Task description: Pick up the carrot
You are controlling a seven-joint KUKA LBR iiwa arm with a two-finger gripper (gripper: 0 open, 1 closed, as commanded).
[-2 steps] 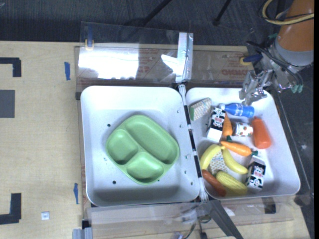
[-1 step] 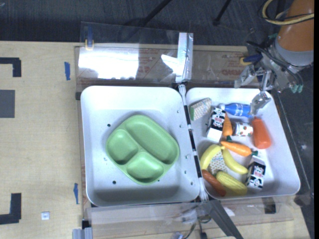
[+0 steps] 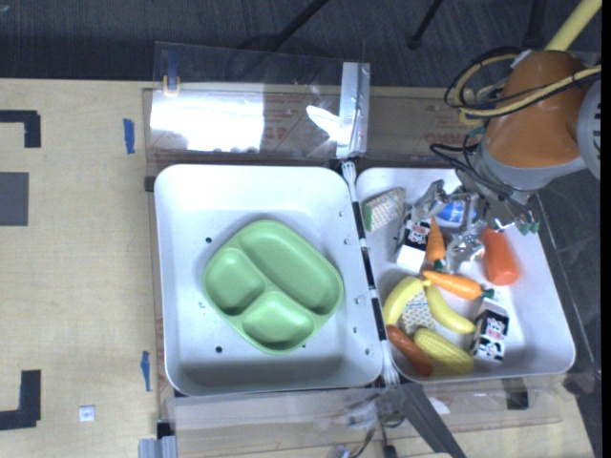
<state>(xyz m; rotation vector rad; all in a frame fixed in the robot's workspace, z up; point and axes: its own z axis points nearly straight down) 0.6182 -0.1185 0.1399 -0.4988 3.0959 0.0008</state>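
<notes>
Two shallow white bins sit side by side on the table; the left bin carries a green divided plate, tilted in the frame; the right bin is crowded with toy foods; a carrot lies across a banana, with a second carrot upright just above it; a corn cob rests near the front wall; the gripper hangs over the pile, just beside the carrots, under the arm's orange band.
</notes>
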